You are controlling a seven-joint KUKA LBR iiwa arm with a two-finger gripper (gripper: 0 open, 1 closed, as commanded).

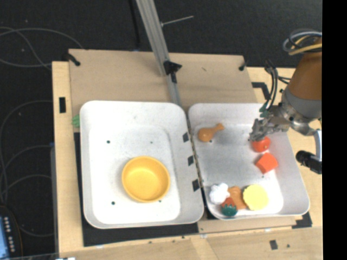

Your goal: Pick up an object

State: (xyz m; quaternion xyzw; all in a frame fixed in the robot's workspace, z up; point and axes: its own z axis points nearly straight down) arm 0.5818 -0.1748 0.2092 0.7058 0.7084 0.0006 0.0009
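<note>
One small red rounded block (262, 144), at the right-hand white bin's (227, 124) two o'clock, sits under the jaws, grip state indeterminate; confirm closure, then lift.

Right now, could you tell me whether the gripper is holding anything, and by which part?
It cannot be told. The gripper sits directly over a small red object in the right bin, touching or nearly so, but the grip itself is hidden.

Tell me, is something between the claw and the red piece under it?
Nothing visible is. The claw hangs right over the red piece in the right bin. The orange block lies just below it, apart.
</note>
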